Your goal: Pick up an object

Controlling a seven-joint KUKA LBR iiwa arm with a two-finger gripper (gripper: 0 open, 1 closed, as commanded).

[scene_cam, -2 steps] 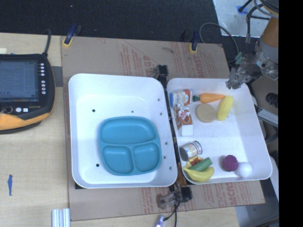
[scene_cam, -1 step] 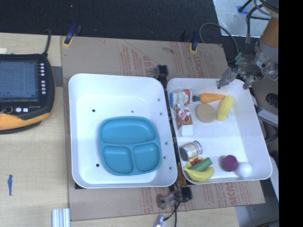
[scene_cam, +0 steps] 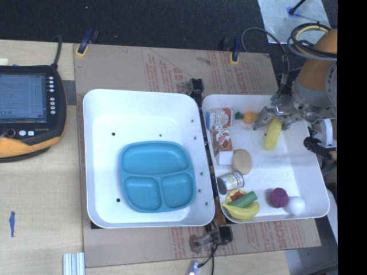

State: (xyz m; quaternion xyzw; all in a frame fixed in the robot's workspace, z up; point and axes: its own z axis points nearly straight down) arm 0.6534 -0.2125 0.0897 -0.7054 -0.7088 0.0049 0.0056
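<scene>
- I see a wooden counter (scene_cam: pixel 40 199) under a sheet of brown cardboard, dark floor beyond it, and a control pendant (scene_cam: pixel 28 110) lying at the far left.
- Two white bins sit side by side on the cardboard. The left bin (scene_cam: pixel 103 153) carries a blue divided tray (scene_cam: pixel 156 175); the right bin (scene_cam: pixel 307 171) carries the loose items.
- In the right bin I count a yellow corn cob (scene_cam: pixel 273 133), a small orange piece (scene_cam: pixel 249 118), two printed packets (scene_cam: pixel 219 129) along the left wall, a tan egg-shaped lump (scene_cam: pixel 242 161), a small can (scene_cam: pixel 231 181), a banana (scene_cam: pixel 241 211) with a green and red piece on it, a purple ball (scene_cam: pixel 278 197) and a white ball (scene_cam: pixel 296 205).
- Progress, as I judge it: nothing is lifted yet. Every item lies on the bin floor, so the grasp and the lift are both left to do.
- My gripper (scene_cam: pixel 279 114) sits low over the back of the right bin, its fingers spread wide and nothing pinched between them.
- The top end of the corn cob lies right beneath the spread fingers, so I take it as the target; whether a finger touches it I cannot tell.
</scene>
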